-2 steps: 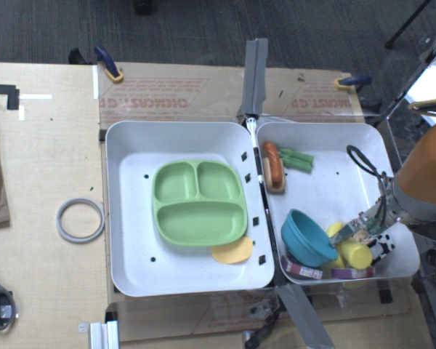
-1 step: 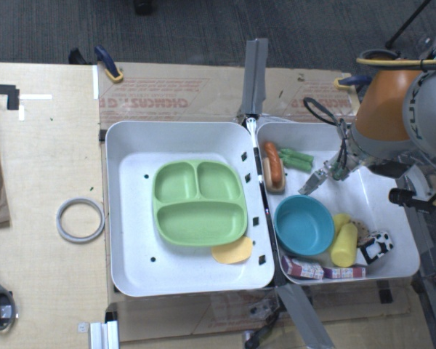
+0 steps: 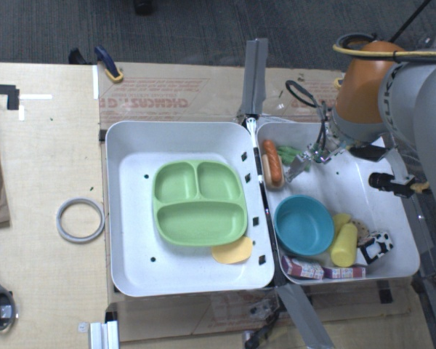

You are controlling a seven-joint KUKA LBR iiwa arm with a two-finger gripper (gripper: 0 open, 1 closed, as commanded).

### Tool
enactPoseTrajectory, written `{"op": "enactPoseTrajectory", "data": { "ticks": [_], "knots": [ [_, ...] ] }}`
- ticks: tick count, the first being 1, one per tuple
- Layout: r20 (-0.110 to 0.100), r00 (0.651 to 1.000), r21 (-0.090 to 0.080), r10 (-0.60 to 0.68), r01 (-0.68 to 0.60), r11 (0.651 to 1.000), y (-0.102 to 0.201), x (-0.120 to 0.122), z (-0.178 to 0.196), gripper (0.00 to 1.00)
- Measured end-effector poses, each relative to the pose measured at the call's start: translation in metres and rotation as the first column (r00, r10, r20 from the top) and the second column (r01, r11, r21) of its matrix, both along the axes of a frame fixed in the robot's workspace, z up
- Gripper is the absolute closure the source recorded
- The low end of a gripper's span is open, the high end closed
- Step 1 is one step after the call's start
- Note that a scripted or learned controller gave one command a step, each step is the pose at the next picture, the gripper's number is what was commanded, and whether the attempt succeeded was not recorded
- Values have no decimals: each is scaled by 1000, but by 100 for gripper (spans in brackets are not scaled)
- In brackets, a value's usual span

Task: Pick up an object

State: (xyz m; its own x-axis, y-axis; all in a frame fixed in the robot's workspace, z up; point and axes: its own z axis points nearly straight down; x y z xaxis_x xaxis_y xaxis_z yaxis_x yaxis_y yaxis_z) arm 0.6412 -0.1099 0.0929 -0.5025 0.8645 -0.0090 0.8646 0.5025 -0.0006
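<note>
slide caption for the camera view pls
Claw low in the right bin near a hot dog; green tray left.

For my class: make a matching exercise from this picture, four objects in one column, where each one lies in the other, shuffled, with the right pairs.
Objects:
1. green divided plate
2. blue bowl
3. hot dog
4. grey ring

Places:
A. on the bench, left of both bins
B. middle of the left bin
C. right bin, against its left wall
D. right bin, beside the yellow bottle

Pairs: 1-B, 2-D, 3-C, 4-A
</note>
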Motion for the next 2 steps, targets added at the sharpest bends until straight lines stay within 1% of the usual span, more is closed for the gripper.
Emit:
{"op": "enactPoseTrajectory", "data": {
  "ticks": [1,2],
  "knots": [
    [-4,873,6,-487,487,873,1,18,-2,0],
    [-11,875,2,-484,484,875,2,17,5,100]
  ]
}}
